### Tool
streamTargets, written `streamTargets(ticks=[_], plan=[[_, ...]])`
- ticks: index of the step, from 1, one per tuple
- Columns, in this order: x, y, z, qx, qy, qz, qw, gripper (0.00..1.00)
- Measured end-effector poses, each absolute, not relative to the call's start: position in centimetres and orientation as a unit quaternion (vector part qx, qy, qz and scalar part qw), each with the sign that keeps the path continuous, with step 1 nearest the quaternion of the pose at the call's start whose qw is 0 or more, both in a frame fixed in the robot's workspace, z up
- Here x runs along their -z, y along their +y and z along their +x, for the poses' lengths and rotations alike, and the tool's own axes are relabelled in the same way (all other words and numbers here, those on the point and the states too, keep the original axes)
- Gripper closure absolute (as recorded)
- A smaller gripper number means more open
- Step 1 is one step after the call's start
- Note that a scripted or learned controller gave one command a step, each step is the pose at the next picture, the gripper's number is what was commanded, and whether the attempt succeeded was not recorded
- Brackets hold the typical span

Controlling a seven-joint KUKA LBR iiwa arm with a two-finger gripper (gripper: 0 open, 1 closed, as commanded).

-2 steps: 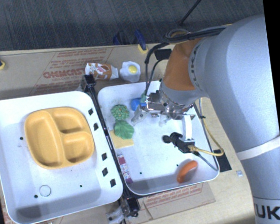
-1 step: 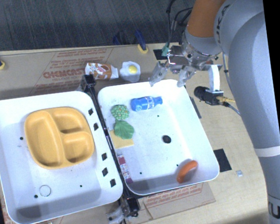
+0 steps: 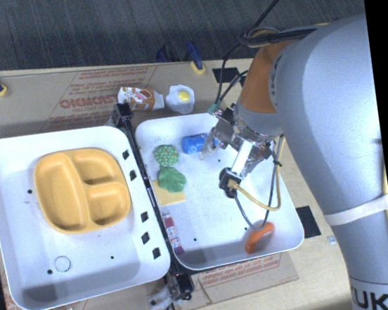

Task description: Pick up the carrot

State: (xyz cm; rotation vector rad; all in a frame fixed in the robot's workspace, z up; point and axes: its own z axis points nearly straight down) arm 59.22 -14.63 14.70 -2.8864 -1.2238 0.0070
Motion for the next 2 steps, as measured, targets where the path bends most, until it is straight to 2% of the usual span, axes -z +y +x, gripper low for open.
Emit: streamTargets(ticks=[1, 2], plan=[[-16.94, -16.48, 64.96, -0.0015, -0.289, -0.957, 0.002, 0.0], [-17.94, -16.35, 64.97, -0.0035, -0.294, -0.956, 0.004, 1.0]])
